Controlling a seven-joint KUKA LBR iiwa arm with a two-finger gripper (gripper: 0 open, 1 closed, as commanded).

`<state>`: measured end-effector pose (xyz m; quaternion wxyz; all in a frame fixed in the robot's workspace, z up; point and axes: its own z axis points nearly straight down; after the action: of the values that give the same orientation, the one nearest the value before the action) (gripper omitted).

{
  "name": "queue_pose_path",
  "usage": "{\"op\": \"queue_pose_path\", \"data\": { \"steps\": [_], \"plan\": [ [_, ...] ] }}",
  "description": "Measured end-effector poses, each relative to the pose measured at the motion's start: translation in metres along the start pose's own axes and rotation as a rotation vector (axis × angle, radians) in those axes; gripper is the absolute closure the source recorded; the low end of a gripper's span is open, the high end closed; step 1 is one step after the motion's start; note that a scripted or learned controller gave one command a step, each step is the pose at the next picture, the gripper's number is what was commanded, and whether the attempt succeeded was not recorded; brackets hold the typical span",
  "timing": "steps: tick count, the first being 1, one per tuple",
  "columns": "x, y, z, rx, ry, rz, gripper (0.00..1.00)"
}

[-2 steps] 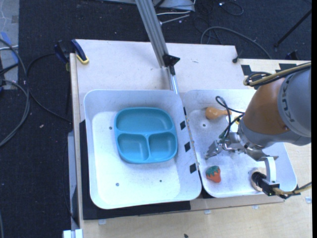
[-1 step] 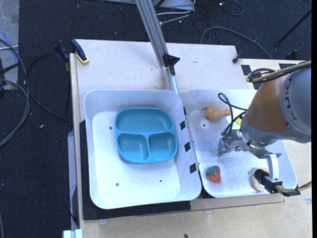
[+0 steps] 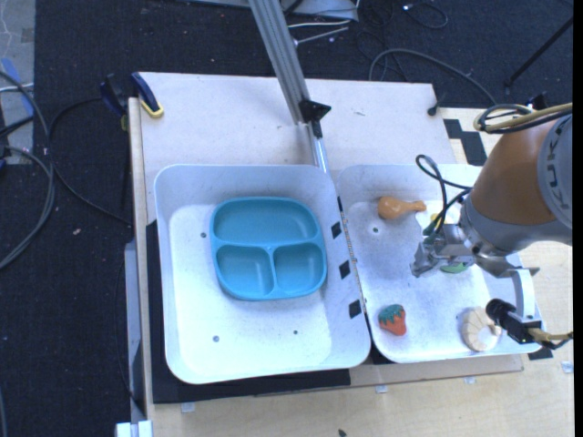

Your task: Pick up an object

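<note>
The pincer (image 3: 428, 260) sits low over the floor of the right bin (image 3: 364, 330), near that bin's middle, at the end of the grey arm (image 3: 519, 189) that enters from the right. From this slant its metal tip reads as a single dark cluster; whether it is spread or closed cannot be told, and nothing is seen held in it.

Three objects lie around it, all apart from it. The pear (image 3: 399, 208) is the nearest: it lies just beyond the pincer toward the far rim and slightly left. It is tan, smooth, bulbous at its left end with a narrower neck to the right, so its long axis runs roughly left-right, across the line of approach. The strawberry (image 3: 393, 319) lies on the near side and to the left; it is small, red, green-capped, compact, with no marked long axis. The shell-like piece (image 3: 477, 328) lies near side and right, by the bin corner; it is pale, rounded, ridged, and close to a black fitting on the arm.

Judgement: the pear is the likeliest target, calling for a short move away from the camera.

Left of the pincer, well apart, the left bin (image 3: 173, 244) bears a blue tray (image 3: 269, 247), glossy plastic, three compartments.
</note>
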<state>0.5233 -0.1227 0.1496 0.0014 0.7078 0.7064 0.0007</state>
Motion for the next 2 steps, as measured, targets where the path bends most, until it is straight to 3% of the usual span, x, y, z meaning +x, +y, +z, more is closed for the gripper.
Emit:
{"op": "queue_pose_path", "data": {
  "steps": [2],
  "plan": [
    [-0.001, 0.003, -0.106, -0.003, -0.001, -0.005, 1.00]
  ]
}}
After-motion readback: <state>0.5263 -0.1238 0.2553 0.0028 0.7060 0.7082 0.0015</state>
